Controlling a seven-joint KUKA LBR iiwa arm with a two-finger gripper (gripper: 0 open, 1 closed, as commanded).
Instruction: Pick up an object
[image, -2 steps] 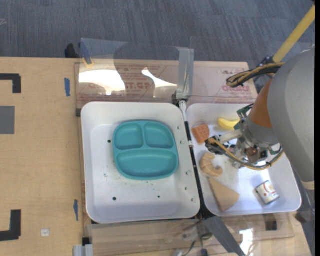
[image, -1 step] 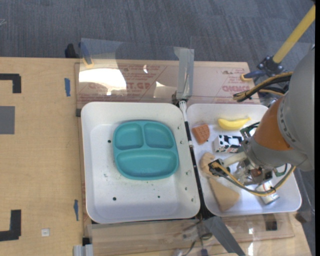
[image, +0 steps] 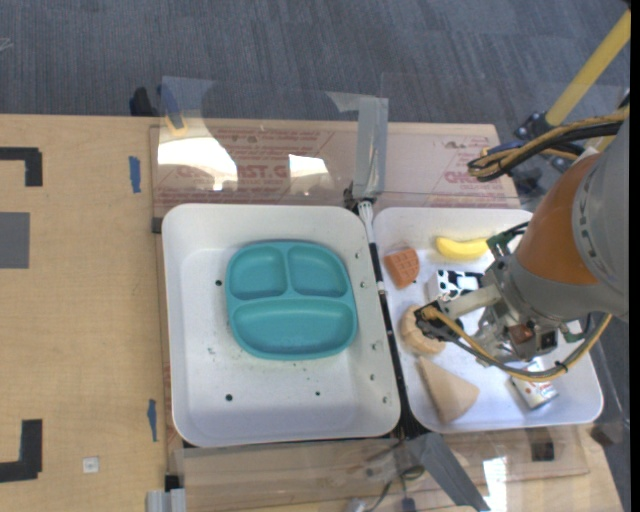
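Observation:
In the right bin (image: 585, 405) lie a yellow banana (image: 461, 246), an orange block (image: 403, 266), a black-and-white spotted toy (image: 458, 284), a round tan bun (image: 419, 336), a tan wedge (image: 451, 393) and a small white-and-silver item (image: 536, 392). My gripper (image: 512, 342) hangs low over the middle right of this bin, between the spotted toy and the silver item, wrapped in yellow and black cables. The grey and orange wrist above hides its tip. I see nothing clearly held.
The left bin (image: 190, 380) bears a teal divided plate (image: 292, 299). A clear plastic sheet (image: 250, 165) rises behind the bins. Cardboard benchtop (image: 70, 300) spreads to the left.

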